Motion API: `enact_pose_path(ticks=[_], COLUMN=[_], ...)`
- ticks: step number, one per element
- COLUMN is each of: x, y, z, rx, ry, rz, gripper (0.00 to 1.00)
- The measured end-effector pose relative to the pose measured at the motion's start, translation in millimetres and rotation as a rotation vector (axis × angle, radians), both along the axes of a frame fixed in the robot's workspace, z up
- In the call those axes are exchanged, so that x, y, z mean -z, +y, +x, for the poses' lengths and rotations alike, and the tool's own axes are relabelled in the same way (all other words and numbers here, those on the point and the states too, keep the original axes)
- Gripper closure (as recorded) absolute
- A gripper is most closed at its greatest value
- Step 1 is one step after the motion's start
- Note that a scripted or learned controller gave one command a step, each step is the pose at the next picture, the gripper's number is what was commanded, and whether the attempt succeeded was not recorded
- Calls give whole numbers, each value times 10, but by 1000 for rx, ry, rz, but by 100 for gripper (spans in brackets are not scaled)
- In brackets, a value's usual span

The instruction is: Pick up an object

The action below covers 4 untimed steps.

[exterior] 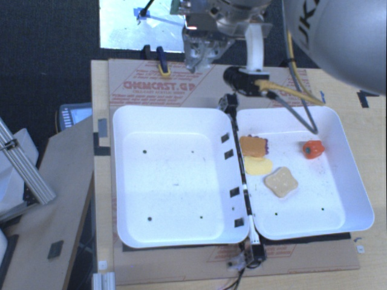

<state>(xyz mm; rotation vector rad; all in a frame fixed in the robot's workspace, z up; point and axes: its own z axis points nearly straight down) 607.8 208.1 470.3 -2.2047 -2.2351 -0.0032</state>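
Your gripper (198, 58) hangs above the bins' far edge; whether it grips anything, you cannot tell. The orange-red toy (312, 149) looks light, rigid; pinch its sides.

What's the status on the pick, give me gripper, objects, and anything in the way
Gripper high above the bench, behind the bins, nothing between its fingers. Four objects in the right bin: orange piece, toast-like piece, yellow disc, orange block. Nothing blocking them.
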Motion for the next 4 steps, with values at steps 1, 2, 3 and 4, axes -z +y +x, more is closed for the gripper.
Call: enact_pose_path(ticks=[1, 2, 3, 4], x=[-361, -669, -651, -650], y=[280, 258, 261, 264], z=[113, 521, 606, 603], rx=[6, 12, 10, 8], ry=[-6, -7, -3, -2], rz=[1, -1, -2, -2], gripper=[100, 100, 100, 0])
